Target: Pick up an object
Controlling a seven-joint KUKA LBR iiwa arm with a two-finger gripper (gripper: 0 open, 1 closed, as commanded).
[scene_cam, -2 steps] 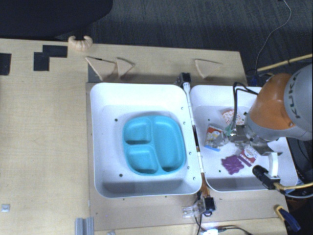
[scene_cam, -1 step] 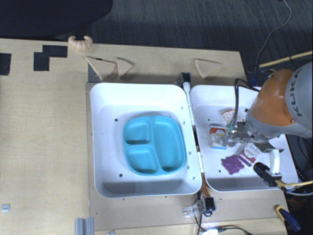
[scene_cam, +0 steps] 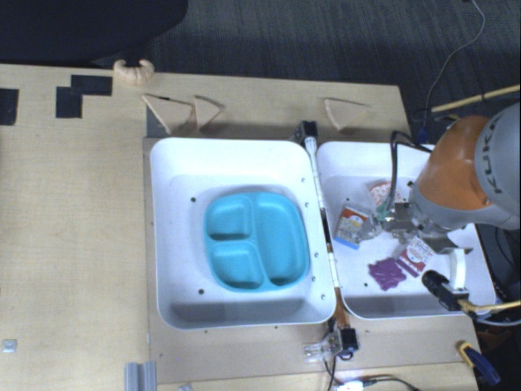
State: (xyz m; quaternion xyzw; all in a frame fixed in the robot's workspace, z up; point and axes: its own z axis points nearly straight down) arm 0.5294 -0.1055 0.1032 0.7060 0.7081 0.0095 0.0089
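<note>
Pincer (scene_cam: 389, 218): over the right bin, at the end of the grey arm. Whether it is spread or pressed together cannot be told, and nothing is seen pinched in it. Bench (scene_cam: 73, 243): pale wood, carries both bins side by side. Left bin (scene_cam: 175, 161): white and shallow. Right bin (scene_cam: 350, 165): white and shallow, holds the small goods. Blue divided tray (scene_cam: 256, 239): lies flat near the middle of the left bin, broad and low, a poor candidate. Purple piece (scene_cam: 387, 273): irregular and flat on the right bin's floor, near the front wall and apart from the rest. Small printed box (scene_cam: 351, 226): blue and red, tilted, just beside the pincer on its left, so judged the likeliest pick. Red-and-white packet (scene_cam: 416, 256): partly under the wrist. Pinkish round item (scene_cam: 378, 191): toward the back, detail unclear. Handling note: centre over the box, align across its narrower side, descend straight, and keep off the wall between the bins.
</note>
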